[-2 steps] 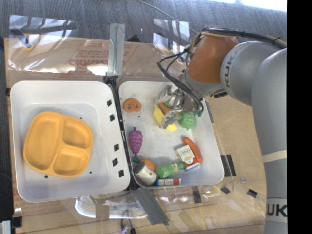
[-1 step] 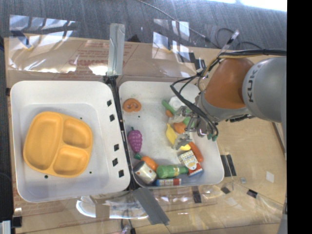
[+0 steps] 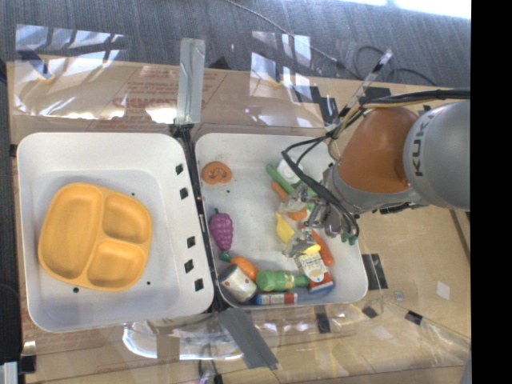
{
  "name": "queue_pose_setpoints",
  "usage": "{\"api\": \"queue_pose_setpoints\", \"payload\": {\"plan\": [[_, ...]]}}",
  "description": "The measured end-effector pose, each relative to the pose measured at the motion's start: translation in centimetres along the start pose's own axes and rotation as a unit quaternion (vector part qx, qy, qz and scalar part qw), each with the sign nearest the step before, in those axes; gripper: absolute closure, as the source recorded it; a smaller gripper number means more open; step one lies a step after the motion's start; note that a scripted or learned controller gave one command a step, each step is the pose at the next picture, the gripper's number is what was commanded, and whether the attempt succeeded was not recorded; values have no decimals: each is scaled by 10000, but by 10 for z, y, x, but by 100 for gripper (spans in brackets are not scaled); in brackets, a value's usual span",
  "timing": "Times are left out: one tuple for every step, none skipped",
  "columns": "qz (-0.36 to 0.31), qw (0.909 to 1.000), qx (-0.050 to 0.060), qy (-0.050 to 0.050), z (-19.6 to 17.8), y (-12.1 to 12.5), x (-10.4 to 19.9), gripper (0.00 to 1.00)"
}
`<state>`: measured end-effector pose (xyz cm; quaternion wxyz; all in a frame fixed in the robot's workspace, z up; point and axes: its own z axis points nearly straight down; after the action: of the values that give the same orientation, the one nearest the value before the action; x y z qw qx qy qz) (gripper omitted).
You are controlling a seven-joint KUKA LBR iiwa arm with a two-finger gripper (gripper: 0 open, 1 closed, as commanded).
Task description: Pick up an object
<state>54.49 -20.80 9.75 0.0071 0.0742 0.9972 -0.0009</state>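
Camera view: two-finger gripper (image 3: 306, 232) low in the right-hand white bin (image 3: 248, 146), fingers hidden among toys, so open or clamped cannot be told. Just beside it, touching or nearly so, a yellow wedge-shaped plastic toy (image 3: 285, 229) — likely target. Just below, a small carton with orange label (image 3: 314, 264); further below, a green plastic bottle-like toy (image 3: 282, 279). Well off to the far side, a purple plastic grape bunch (image 3: 222, 230) and a yellow divided plastic tray (image 3: 94, 236). Risk, judging by the crowding: pinching two pieces at once, or nudging the wedge aside and closing on nothing.
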Motion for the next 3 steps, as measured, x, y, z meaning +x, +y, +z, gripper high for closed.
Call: {"api": "queue_pose_setpoints", "payload": {"plan": [[-1070, 9943, 1, 15, 1, 5, -36, 0], [-1089, 9940, 6, -28, -12, 7, -40, 100], [-1005, 9949, 5, 1, -157, 54, -85, 100]]}}
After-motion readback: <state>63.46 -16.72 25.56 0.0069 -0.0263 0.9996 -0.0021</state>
